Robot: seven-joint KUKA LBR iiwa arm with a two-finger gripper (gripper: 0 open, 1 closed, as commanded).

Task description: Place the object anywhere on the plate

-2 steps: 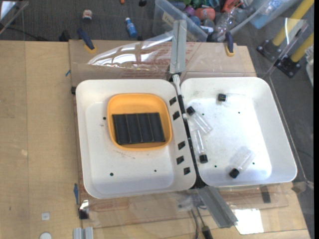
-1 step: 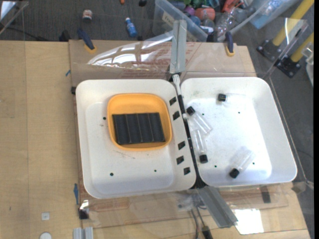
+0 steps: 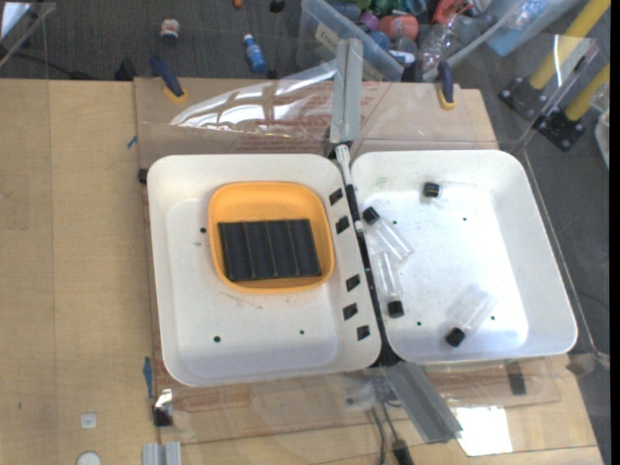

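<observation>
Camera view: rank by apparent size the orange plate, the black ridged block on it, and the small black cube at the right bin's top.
1. orange plate
2. black ridged block
3. small black cube

Plate [image 3: 272, 200]: orange, square with round corners, low rim. Sits flat in left bin, a bit up from middle.

Object [image 3: 270, 251]: black flat block with ridges running up and down, about five strips side by side. Lies flat on plate, inside rim. Covers most of plate's middle and lower part. Its long side runs left to right, tilted just a little. Bare orange shows above it and thin along sides.
</observation>
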